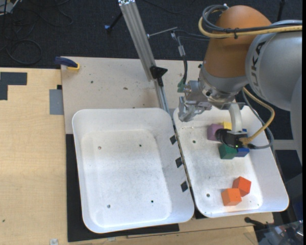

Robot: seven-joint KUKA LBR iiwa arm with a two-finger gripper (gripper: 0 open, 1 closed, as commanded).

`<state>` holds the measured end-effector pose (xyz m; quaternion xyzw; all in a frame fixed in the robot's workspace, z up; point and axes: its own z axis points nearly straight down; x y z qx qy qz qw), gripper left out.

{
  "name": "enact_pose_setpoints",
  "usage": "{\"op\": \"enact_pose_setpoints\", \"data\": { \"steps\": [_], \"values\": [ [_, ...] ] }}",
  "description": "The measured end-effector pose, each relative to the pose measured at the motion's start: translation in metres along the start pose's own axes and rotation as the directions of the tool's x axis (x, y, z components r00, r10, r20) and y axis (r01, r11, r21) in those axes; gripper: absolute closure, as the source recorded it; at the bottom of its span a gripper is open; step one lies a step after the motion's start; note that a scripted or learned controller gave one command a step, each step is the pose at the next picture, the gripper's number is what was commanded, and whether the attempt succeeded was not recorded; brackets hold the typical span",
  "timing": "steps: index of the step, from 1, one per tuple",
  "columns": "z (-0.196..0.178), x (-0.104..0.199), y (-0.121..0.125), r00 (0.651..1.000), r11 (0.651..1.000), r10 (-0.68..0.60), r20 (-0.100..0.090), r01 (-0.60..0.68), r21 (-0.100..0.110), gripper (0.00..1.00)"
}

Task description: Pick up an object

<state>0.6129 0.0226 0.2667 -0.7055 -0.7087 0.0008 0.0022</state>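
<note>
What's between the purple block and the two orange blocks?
In the camera view, a green block and a blue block lie just below the purple block. Then comes bare white bin floor down to the orange blocks.

In the right bin [275, 188] lie several small blocks. Two orange cubes [236, 191] sit touching each other near its front edge. Further back, a purple block [213, 131], a yellow block [227, 125], a green block [227, 151] and a blue block [241, 150] are clustered close together, partly hidden by a cable.
</note>
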Motion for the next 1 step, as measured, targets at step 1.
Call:
{"op": "enact_pose_setpoints", "data": {
  "steps": [1],
  "values": [
    [0.0127, 0.0421, -0.0256, 1.000, 1.000, 0.001, 0.001, -0.001, 0.002, 1.00]
  ]
}}
